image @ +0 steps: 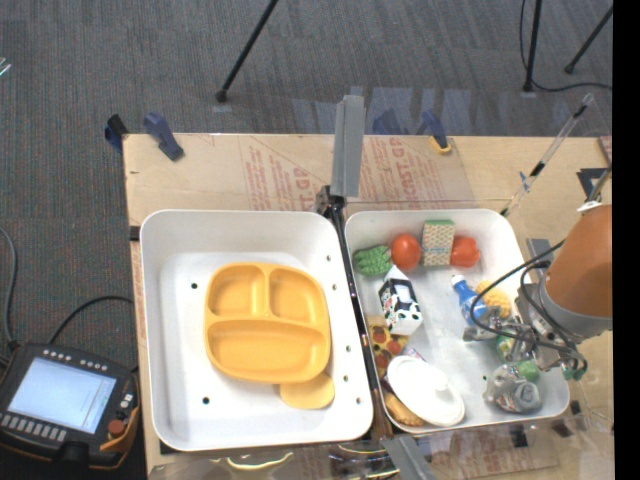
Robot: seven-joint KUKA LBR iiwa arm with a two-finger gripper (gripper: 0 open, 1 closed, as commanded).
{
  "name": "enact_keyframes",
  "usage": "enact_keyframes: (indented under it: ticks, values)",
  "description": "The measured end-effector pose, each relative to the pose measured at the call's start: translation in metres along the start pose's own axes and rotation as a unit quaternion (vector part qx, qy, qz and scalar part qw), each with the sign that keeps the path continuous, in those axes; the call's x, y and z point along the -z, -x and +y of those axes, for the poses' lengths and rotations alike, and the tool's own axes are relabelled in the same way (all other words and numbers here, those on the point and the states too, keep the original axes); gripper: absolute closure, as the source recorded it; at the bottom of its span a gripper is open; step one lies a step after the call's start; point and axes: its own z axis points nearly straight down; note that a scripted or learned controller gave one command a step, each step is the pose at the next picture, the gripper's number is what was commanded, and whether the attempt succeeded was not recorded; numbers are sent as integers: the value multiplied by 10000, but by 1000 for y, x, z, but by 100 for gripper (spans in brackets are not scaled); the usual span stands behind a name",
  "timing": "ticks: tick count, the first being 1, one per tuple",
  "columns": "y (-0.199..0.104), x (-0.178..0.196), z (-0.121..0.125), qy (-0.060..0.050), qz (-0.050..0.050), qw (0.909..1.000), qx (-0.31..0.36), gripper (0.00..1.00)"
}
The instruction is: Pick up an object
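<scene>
Reaching into the right-hand shallow white bin (500, 230), two-finger gripper (528, 346) low among small toys near the blue-and-white bottle (466, 298), grip state impossible to tell; probably approach step, next needing a clean closure and lift.

Red lettering on the bench board (300, 173) — upside down, not readable.

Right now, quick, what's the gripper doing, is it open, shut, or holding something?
Gripper: low over the right bin; open or shut cannot be told.

Grey carpet (120, 38), tripod legs (255, 38)
</scene>
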Motion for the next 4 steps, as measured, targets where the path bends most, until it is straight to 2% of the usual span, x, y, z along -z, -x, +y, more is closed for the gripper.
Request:
enact_keyframes:
  ticks: [1,2,3,4]
  values:
    - [5,0,26,6,2,10000,-69,0]
    - [54,1,0,-8,-16,9950,998,0]
    - [56,11,1,-4,-33,9950,999,100]
    - [56,11,1,-4,-33,9950,998,0]
